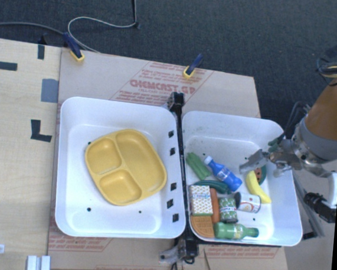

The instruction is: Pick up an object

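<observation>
bench: 2 white bins [70, 169] | 1 yellow tray [125, 166] | 2 green bottles [235, 231]

The arm [330, 117] reached in from the right edge of the scene, its orange band high on the right and the grey wrist [315, 148] below it, angled down and to the left. At its end the tool [265, 163] pointed leftward at mid-depth of the scene. Its 2 grey fingers [252, 163] were spread apart, with nothing seen between them. A black fitting [319, 205] stuck out nearer, at the right.
</observation>
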`<state>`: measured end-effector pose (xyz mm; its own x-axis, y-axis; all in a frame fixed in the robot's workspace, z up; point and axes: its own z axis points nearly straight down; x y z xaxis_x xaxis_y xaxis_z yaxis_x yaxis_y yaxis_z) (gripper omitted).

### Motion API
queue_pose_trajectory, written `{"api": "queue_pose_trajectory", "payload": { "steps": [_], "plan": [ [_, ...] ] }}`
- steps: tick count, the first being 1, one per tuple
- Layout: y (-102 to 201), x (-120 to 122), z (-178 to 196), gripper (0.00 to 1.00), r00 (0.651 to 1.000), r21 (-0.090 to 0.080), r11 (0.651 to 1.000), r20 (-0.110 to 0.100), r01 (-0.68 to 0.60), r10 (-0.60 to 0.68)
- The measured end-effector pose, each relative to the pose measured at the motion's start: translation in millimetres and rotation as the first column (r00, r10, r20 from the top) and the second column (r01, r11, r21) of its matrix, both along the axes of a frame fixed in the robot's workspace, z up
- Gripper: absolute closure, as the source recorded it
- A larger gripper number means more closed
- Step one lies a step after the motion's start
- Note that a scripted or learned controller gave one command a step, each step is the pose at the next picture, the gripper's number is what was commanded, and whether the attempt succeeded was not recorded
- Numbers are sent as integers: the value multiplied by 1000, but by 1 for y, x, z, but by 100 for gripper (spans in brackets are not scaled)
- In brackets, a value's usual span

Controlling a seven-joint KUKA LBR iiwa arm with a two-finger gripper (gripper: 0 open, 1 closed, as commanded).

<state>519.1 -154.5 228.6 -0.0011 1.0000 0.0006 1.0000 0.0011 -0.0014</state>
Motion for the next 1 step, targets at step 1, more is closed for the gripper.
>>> {"api": "queue_pose_trajectory", "payload": {
  "steps": [1],
  "plan": [
    [-13, 54, -129, 0, 1000, -1, 1000, 2, 0, 0]
  ]
}}
